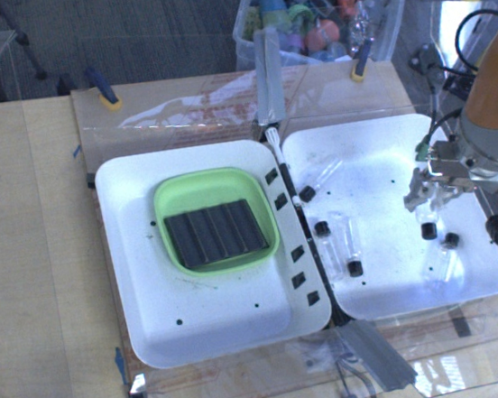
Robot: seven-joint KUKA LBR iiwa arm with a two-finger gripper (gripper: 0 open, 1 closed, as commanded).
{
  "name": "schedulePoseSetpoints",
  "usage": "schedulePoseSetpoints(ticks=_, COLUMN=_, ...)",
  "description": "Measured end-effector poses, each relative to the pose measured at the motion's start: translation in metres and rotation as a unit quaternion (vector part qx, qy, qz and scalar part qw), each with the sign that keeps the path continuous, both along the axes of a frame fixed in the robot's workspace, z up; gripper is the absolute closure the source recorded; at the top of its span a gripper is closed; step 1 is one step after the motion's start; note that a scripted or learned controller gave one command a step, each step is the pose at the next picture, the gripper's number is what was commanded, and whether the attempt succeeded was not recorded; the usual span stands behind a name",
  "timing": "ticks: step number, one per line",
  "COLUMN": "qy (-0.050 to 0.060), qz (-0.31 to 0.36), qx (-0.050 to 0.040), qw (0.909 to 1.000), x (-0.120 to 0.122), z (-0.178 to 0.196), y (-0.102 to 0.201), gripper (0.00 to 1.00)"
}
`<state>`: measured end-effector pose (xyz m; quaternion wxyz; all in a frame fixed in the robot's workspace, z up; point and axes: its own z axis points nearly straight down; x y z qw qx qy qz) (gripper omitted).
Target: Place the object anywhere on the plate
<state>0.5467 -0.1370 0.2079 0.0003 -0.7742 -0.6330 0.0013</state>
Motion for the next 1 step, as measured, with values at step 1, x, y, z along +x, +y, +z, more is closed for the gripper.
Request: schedulePoseSetpoints(ticks=1, qy=0.0, qz=0.0, qx=0.0001, qw=1.0, x=0.0001, z=0.0001, y=0.0, gripper=0.0)
